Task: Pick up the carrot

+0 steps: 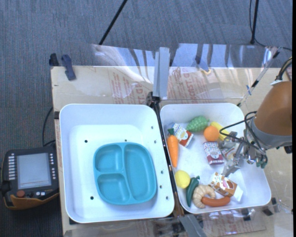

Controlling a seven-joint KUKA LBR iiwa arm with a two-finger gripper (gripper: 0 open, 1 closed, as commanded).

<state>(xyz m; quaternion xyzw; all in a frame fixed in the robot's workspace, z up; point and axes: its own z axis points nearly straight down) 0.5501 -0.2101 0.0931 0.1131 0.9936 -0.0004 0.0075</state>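
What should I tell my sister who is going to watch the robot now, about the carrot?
Gripper: over the right bin, on its right side, among the toy food; nothing seen held.
Carrot: lying by the right bin's left wall, apart from the gripper.
Blue plate: in the left bin.
Done: nothing yet.
Left: reach across to the carrot, grab it, lift it.

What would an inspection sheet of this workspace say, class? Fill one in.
Surface: two white bins side by side on a bench.
Job's things: carrot lies along the right bin's left wall, untouched.
Clutter: blue divided plate in the left bin; lemon, orange, can, sausage in the right.
Hand: hand above the right bin, away from the carrot.
Cables: one runs to the pendant.
Surroundings: grey carpet, stand legs.
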